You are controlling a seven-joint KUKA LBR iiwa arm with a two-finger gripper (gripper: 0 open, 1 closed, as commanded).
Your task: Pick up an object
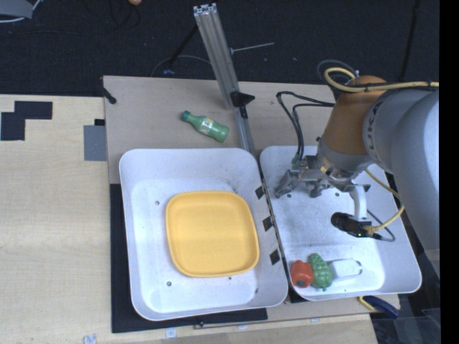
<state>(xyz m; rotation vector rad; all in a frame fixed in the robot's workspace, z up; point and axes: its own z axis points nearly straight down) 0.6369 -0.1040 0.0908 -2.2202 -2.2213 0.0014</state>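
Observation:
My gripper (300, 183) hangs over the upper left part of the right bin (401, 264), close to the wall between the two bins. Low in that bin lie a small red object (301, 273), a green bumpy object (322, 271) touching it, and a white piece (348, 267) beside them, all well below the gripper. A yellow square plate (211, 233) lies flat in the left bin (140, 192). The arm's grey and orange wrist hides the right bin's upper right corner.
A green bottle (206, 125) lies on its side on the bench behind the left bin. A slanted aluminium post (221, 49) stands behind the bins. Cables loop around the wrist above the right bin.

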